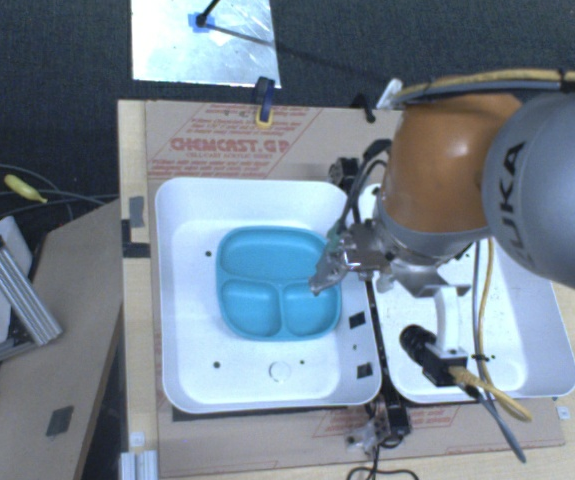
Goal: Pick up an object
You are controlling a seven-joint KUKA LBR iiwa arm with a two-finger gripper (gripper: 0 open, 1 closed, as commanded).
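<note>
Nearest on the tabletop point(77, 298), the left white bin point(197, 368) holds a blue divided tray point(267, 288) at its middle. The jaws hang at the tray's right rim, perhaps touching it; I cannot tell whether they are open or closed. The right bin point(537, 353) lies beside, under the arm point(447, 168). Printed cardboard point(237, 138) shows behind both bins.

- The left bin point(182, 268) holds a blue plate point(267, 288) with three compartments, lying flat near the middle of the bin.
- The gripper point(327, 271) is at the plate's rim, at 3 o'clock; if it touches the rim I cannot tell.
- The arm point(467, 168) covers much of the right bin point(537, 368).
- A shiny sheet point(202, 28) lies at 12 o'clock from the left bin.
</note>
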